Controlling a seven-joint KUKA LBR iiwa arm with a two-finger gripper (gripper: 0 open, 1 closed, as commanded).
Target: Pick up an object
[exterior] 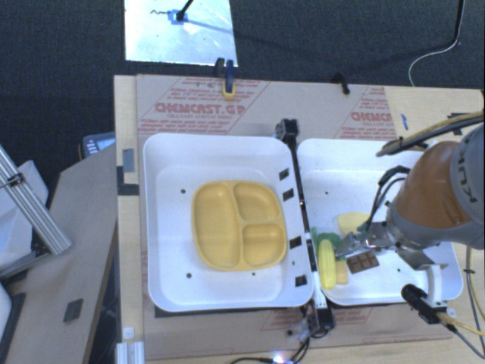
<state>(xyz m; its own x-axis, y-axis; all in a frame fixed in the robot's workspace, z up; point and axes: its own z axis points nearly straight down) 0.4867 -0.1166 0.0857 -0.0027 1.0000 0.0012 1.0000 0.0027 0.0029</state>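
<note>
The tool hovers low in the right bin, fingers' spread impossible to tell. A brown block lies just below it, with the corn cob to its left.

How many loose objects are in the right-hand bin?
3, possibly more hidden under the arm: a yellow corn cob at the bin's left wall, a pale yellow piece behind it, and a brown chocolate-like block beside the hand.

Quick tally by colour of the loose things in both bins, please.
Yellow: 3 – divided plate in the left bin, corn cob and a pale yellow piece in the right bin
Brown: 1 – chocolate-like block
Total: 4; the arm may be hiding more.
</note>
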